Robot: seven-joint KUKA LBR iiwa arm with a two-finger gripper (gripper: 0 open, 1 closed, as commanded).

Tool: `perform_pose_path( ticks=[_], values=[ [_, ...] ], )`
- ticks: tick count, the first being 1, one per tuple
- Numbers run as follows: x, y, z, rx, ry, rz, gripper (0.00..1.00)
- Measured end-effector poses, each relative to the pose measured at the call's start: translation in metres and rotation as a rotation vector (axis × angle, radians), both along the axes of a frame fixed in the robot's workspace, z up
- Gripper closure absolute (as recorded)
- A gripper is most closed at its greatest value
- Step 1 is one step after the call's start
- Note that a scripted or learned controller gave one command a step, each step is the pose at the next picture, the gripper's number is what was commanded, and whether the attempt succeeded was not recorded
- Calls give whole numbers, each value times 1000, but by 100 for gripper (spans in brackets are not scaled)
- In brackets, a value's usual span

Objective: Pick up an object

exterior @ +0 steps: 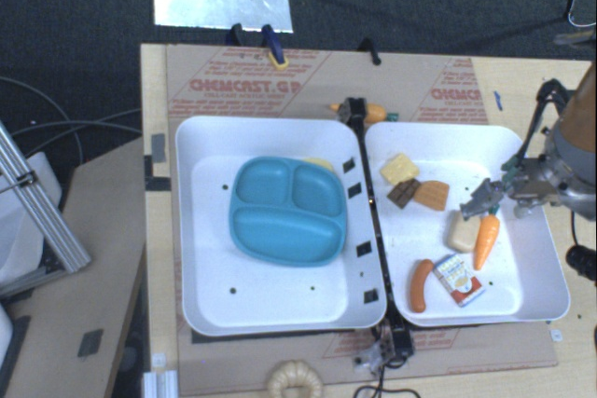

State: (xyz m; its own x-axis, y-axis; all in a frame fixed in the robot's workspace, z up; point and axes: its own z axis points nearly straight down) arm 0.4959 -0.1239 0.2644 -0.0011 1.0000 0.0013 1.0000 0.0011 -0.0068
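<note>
so the gripper (485, 199) is hanging right over the carrot (486, 240) in the right bin (536, 294), honestly can't tell how wide it's open or if it's got anything. Next to the carrot: white block (462, 232), sausage (421, 284), small carton (458, 279)

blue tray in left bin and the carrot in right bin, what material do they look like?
Blue tray: looks like moulded plastic, matte to satin, judging by its uniform colour, rounded rims and three formed compartments. Carrot: probably toy plastic or rubber, given its smooth, even orange surface; the resolution leaves that open.
</note>
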Motion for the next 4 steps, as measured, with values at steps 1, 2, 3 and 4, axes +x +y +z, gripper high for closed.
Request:
perform_pose_path(
  ticks=[1,2,3,4],
  values=[
    [2,0,4,-2,-9,2,0],
    [3,1,-58,0,-3,0,0],
    [0,3,-100,0,-3,-1,0],
    [-8,7,-160,1,-2,0,0]
  ],
)
